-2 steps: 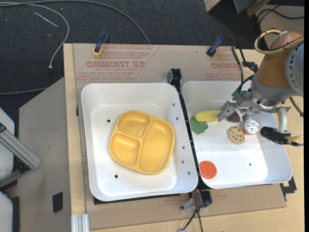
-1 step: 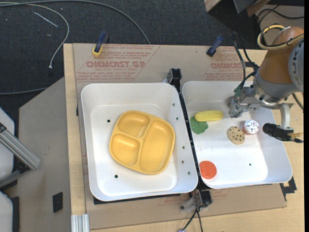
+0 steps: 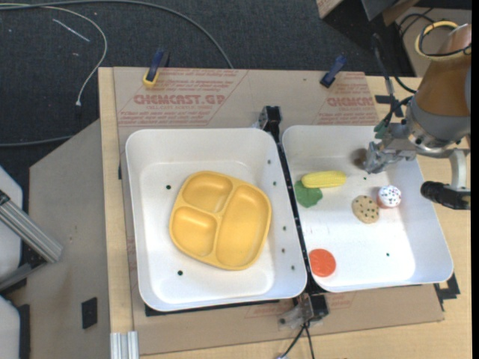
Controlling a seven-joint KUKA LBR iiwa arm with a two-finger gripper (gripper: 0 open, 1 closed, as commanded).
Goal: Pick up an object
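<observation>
Taking the right bin (image 3: 430, 264) as the landmark, its near-left corner holds a flat orange-red disc (image 3: 322, 262), lying alone and well apart from everything else. Farther in, about mid-bin, sits a round tan cookie (image 3: 366, 209) with dark specks, and just beside it on its right, a little farther back, a small white ball (image 3: 389, 196) dotted with red and dark spots. Along the bin's left wall lies a green lump (image 3: 307, 194), touching the near edge of a yellow, banana-like oblong (image 3: 324, 179) that stretches toward the bin's middle. At the far part of the bin, right of centre, the hand (image 3: 372, 160) hangs low over the white floor, the grey arm rising behind it toward the right; whether its grip is spread or pressed together cannot be told, and nothing can be seen in it. The yellow oblong lies left of the hand and slightly nearer, apart from it; the cookie and ball lie nearer still, below it. Left of the right bin, on the same desk (image 3: 194, 92), the left bin (image 3: 142, 275) carries a yellow divided plate (image 3: 220, 219).
</observation>
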